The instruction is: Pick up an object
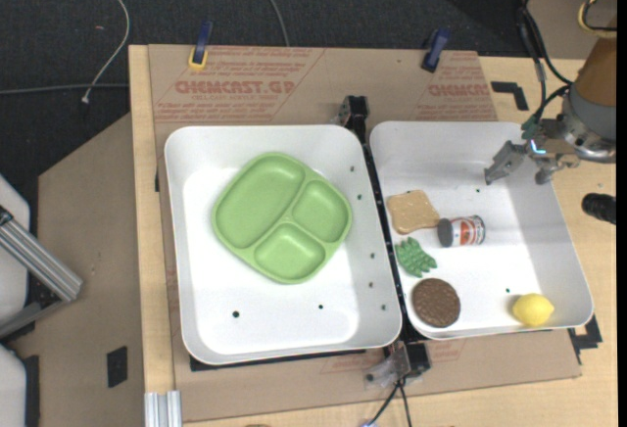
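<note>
The arm is in the approach step: nothing is picked yet. The gripper (521, 164) hangs over the upper right part of the right bin (460, 136), its jaws spread apart with nothing between them, above bare white floor.

The candidates all lie lower in that bin. A slice of toast (411, 211) sits near the left wall; just right of it a small can (462, 232) lies on its side. Below the toast is a green leafy piece (416, 260), and below that a round brown patty (435, 302), close to the front rim. A lemon (532, 309) rests alone in the lower right corner, well apart from the rest.

By my judgement the next move calls for travelling toward the near side of the bin and descending over one item. The lemon looks the simplest, with open space around it, though the rim is close. The can may roll; the toast and patty lie flat and offer little to pinch.

The left bin (196, 317) holds a green divided plate (282, 216), out of the way.
</note>
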